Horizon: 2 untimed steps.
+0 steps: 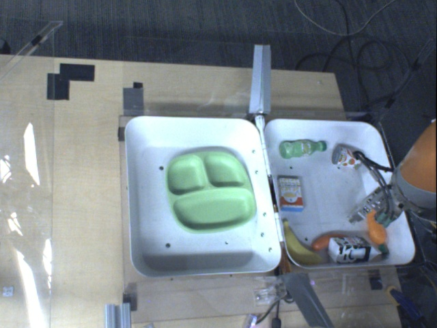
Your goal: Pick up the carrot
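The gripper sits low in the right bin, and an orange carrot lies just below and touching its tips; whether the claw is wide or narrow cannot be told. A can lies beside the claw, lower left, with a banana farther left.

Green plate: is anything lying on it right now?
No. The green plate sits bare in the left bin; the carrot lies in the right bin.

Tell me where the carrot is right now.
The carrot lies in the right bin, near its right wall toward the front corner, right at the gripper and just above the black-and-white can.
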{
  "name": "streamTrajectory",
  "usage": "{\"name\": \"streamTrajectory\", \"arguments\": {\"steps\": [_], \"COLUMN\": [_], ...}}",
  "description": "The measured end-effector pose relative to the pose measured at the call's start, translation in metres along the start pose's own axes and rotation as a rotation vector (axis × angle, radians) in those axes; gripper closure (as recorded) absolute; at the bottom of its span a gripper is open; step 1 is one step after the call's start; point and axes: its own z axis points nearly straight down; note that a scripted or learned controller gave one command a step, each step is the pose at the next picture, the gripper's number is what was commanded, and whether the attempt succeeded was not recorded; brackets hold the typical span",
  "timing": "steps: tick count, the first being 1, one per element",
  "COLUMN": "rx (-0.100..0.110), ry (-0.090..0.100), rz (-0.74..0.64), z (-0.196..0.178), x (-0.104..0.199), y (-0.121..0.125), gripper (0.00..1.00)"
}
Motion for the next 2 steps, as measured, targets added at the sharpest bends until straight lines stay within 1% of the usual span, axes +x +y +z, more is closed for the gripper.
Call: {"name": "streamTrajectory", "arguments": {"steps": [1, 2], "rx": [0.013, 0.019], "ry": [0.011, 0.009], "rz": [0.297, 0.774], "z": [-0.074, -0.073], "x": [0.039, 0.019], "y": [0.029, 0.010], "gripper": [1.00, 1.00]}}
